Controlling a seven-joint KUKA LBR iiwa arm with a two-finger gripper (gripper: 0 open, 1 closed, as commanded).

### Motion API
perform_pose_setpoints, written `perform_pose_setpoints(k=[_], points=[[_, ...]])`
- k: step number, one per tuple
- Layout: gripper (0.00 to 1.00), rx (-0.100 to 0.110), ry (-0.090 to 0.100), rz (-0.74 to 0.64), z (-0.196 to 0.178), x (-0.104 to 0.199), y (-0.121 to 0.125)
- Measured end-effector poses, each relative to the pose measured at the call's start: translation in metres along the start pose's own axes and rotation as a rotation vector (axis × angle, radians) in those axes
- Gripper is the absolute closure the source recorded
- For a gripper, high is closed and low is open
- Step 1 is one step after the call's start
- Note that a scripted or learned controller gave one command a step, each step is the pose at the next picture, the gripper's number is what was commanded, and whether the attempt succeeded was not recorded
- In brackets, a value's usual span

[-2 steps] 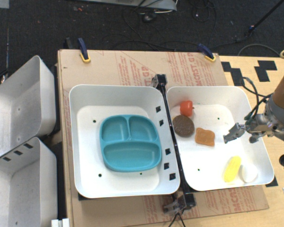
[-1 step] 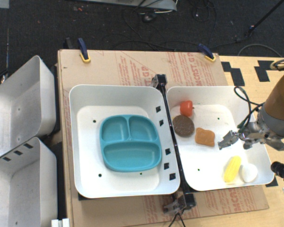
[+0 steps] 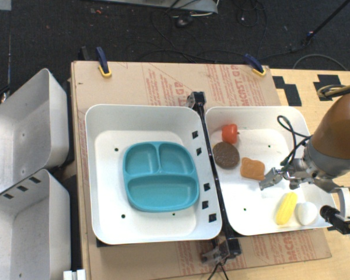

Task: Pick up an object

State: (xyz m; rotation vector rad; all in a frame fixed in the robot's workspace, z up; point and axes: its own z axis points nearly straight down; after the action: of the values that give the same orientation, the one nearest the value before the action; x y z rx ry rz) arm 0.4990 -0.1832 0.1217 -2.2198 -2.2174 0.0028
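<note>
The gripper [image 3: 275,179] hovers in the right bin [image 3: 262,118], fingers spread and holding nothing, poised between the orange piece [image 3: 252,168] and yellow corn [image 3: 286,208] near the front edge.

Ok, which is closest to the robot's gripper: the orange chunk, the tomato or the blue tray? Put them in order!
From the gripper:
1. Orange chunk, just left of it, right bin.
2. Tomato, further up, right bin.
3. Blue tray, left bin.

Red print on the cardboard sheet [image 3: 163,86] under the bins is too faint to read.
</note>
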Motion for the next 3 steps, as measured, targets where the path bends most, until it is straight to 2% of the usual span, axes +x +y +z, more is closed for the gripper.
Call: perform_pose_setpoints(k=[1,2,3], points=[[1.0,-0.004,-0.001,0.001,-0.013,-0.001,0.001],[1.0,-0.008,-0.003,-0.005,-0.057,0.006,0.003],[1.0,-0.012,-0.005,-0.005,-0.12,0.003,0.009]])
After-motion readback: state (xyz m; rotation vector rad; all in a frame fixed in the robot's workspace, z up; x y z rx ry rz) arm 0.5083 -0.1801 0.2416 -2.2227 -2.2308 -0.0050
